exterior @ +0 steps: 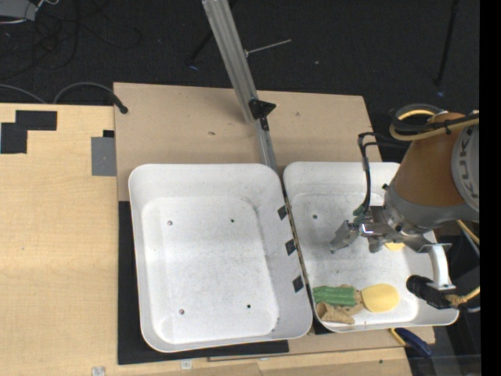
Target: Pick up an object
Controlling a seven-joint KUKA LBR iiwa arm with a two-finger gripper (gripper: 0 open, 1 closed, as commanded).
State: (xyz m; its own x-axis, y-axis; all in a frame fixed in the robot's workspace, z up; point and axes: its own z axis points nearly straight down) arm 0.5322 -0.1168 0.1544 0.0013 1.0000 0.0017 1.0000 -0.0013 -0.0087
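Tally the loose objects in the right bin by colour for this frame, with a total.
Green: 1, the green object
Yellow: 2, the round yellow object and a yellow piece partly hidden by the gripper
Tan: 1, the tan object
Total: 4

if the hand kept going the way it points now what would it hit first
Probably the bare floor of the right bin. The hand points left and down; the green toy and yellow toy lie nearer the front. Depth is unclear.

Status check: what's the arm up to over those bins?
Gripper low over right bin, nothing seen in it. Green toy, yellow piece, tan item at near edge. Path unobstructed.
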